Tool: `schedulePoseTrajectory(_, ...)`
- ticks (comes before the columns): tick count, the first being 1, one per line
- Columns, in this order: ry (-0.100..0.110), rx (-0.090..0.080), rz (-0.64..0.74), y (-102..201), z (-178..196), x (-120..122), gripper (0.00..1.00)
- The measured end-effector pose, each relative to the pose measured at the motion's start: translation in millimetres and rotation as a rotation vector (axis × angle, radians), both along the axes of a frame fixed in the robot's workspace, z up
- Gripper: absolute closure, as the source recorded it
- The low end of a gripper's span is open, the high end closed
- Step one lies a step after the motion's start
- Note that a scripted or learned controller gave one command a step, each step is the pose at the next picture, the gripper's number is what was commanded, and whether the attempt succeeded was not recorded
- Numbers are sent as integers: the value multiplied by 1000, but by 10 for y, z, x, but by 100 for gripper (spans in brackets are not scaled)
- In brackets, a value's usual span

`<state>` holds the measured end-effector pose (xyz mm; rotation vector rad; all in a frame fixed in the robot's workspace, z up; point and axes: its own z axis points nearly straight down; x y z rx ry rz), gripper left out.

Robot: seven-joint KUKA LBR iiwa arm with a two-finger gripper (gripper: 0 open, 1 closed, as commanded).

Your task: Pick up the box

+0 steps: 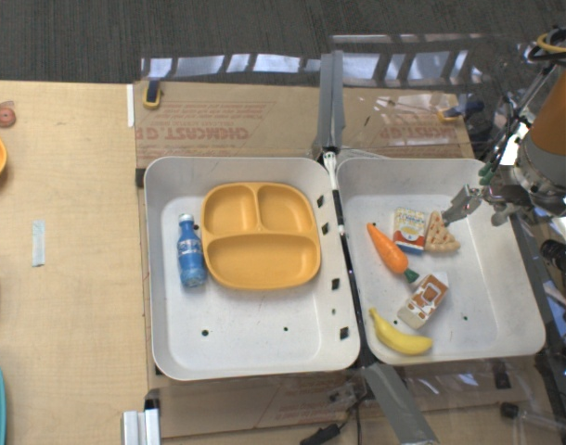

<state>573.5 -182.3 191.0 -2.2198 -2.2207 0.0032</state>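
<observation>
Two box-like things lie in the right bin [506,341]. A small white box with red and blue print [410,229] lies near the bin's middle, next to a tan waffle piece [441,235]. A brown and white carton [424,301] lies lower, tilted, above a banana [399,335]. My gripper [479,209] hangs over the right bin's upper right part, just right of the waffle piece and the printed box. It is open, with nothing between its fingers. One fingertip [456,208] points toward the waffle piece.
An orange carrot [388,248] lies left of the printed box. The left bin [172,341] holds a yellow divided plate [261,235] and a blue bottle [190,251]. A metal divider [331,109] and cardboard lie behind the bins.
</observation>
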Motion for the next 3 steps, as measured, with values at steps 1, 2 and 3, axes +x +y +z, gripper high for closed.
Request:
schedulePoseTrajectory(1,-5,-1,-28,366,-982,461,0)
schedulePoseTrajectory(2,-5,-2,-26,364,-892,463,100)
schedulePoseTrajectory(3,1,-1,-109,1208,-3,-244,100)
